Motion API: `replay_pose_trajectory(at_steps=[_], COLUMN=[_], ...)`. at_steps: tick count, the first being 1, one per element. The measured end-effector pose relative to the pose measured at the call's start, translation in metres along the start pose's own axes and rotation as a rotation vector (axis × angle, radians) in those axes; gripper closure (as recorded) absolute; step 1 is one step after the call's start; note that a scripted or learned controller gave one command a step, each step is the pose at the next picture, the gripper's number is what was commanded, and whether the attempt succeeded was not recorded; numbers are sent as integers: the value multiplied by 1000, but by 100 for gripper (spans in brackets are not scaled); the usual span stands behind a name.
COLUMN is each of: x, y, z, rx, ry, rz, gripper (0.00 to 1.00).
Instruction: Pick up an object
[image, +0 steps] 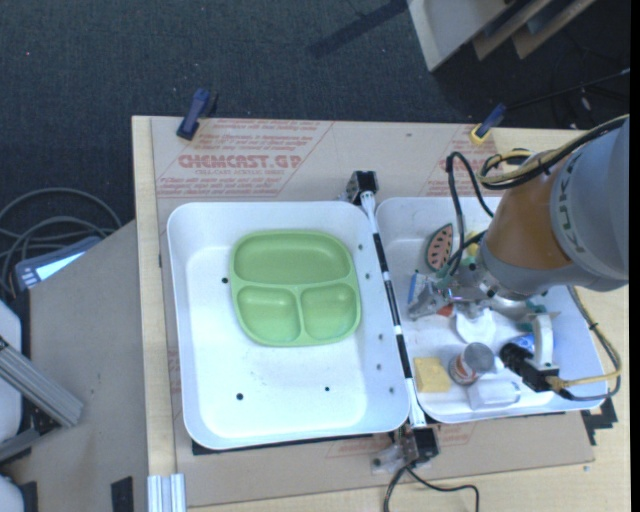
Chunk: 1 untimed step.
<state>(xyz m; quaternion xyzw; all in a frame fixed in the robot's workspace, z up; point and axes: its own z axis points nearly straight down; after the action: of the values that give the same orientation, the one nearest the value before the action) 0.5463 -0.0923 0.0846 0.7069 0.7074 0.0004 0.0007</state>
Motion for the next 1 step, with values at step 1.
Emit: replay_pose_trajectory(at_steps=[1], x=[1], y=[46], z=[0], rx=[1], ry=[0], rz=[0], gripper=[0])
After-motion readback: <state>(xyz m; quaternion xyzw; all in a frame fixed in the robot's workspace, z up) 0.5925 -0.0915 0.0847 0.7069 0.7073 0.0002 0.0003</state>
